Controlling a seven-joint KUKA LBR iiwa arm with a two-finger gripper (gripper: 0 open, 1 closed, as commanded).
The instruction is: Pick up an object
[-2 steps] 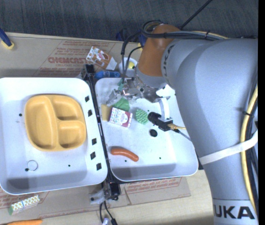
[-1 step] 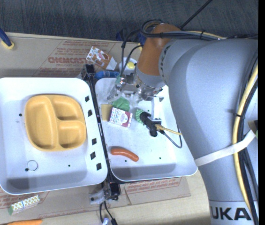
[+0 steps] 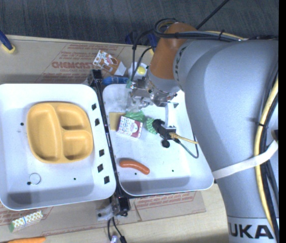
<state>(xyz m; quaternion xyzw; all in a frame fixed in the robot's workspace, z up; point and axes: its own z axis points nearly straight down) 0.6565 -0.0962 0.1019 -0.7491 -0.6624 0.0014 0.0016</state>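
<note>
My gripper (image 3: 136, 101) hangs over the far left part of the right bin (image 3: 183, 178), below the orange wrist band. Just in front of it lie a small red, white and green carton (image 3: 130, 127), a flat yellow piece (image 3: 114, 120) and a green item (image 3: 150, 121) that the gripper partly hides. An orange-red sausage (image 3: 134, 166) lies alone nearer the bin's front. Nothing shows between the fingers, which are hidden from this angle.
The left bin (image 3: 6, 135) holds a yellow divided tray (image 3: 60, 131) and a small clear ring (image 3: 34, 178). Outside the bins lie a snack packet (image 3: 104, 61), a blue object (image 3: 114, 79) and a wrapped packet (image 3: 26, 220). The arm's grey body covers the right side.
</note>
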